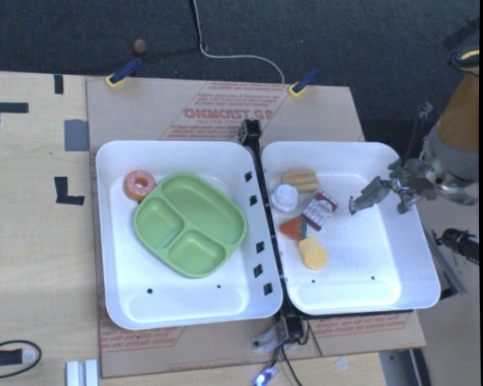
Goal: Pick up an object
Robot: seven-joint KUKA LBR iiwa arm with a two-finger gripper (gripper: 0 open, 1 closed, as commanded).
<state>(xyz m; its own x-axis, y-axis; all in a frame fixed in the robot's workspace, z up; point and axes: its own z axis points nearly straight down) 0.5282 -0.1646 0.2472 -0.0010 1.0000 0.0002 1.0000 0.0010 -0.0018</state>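
The right bin holds several small items near its left wall. These are a tan bread roll, a small white cup-like piece, a red and white packet, a red-orange wedge and a yellow corn piece. My gripper hangs over the bin's right part, to the right of the packet and apart from every item. Its fingers are spread open with nothing between them.
The left bin holds a green divided plate and a pink doughnut at its upper left. A black divider runs between the bins. The right bin's floor is bare below and beside the gripper.
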